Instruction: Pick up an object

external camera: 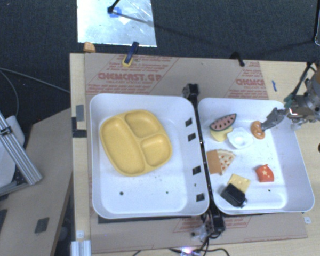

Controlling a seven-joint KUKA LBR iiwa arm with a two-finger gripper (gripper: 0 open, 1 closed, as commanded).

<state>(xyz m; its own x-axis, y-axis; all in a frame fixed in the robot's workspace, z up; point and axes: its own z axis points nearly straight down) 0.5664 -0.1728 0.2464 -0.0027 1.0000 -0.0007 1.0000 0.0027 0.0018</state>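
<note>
The table (165, 71) carries two white bins; the left bin (98, 116) lies well left of the fingers and holds a yellow divided tray (136, 142). The right bin (293, 159) lies beneath the fingers (268, 122), and I cannot tell whether they are open or closed. An orange round piece (257, 130) sits just at the fingertips, a small white cup (239, 139) just left, a watermelon slice (223, 122) farther left, a pizza slice (220, 160), a red piece (264, 173) and a black block (233, 195) below
</note>
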